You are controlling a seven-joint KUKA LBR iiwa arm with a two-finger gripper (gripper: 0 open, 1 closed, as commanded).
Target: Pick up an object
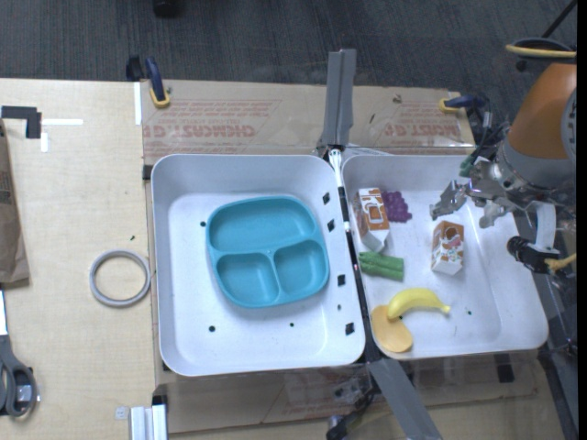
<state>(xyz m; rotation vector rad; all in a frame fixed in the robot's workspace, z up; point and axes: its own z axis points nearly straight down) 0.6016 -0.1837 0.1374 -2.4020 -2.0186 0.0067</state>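
Several small items are crowded in the right white bin, so with the gripper spread above the small orange-and-white carton, toppling is risked.

Glossy plastic bins, matt wood bench

Right bin contents: two small cartons, one beside purple grapes, the other mid-bin; green vegetable; yellow banana touching tan disc.
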